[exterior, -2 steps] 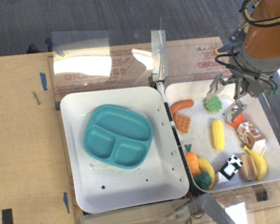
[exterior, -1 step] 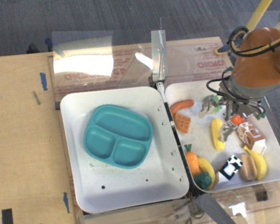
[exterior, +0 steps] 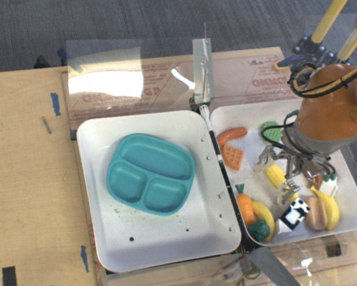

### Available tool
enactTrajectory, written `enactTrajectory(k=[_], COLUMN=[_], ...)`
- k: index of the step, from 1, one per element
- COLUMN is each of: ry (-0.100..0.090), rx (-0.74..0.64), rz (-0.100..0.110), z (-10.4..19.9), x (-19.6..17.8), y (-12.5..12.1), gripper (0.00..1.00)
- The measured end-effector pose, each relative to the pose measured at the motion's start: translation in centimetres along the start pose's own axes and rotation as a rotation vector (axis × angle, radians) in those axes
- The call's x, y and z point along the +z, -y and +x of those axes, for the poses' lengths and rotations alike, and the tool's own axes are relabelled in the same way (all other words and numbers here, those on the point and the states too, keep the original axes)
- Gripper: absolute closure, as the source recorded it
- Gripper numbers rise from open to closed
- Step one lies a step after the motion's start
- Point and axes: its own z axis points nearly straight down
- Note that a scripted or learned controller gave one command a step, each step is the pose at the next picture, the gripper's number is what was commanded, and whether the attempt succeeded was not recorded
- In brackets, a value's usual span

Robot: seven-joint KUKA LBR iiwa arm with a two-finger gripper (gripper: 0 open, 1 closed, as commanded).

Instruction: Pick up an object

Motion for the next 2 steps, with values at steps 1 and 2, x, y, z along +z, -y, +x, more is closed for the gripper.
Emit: enactTrajectory(k=[1, 2], ry=[0.014, 0.012], rx=[-0.002, -0.002], rz=[0.003, 0.002], z=[-0.52, -0.46], x=[-1.37, -1.24], y=[-0.03, -0.08], gripper=[1.0, 0.0])
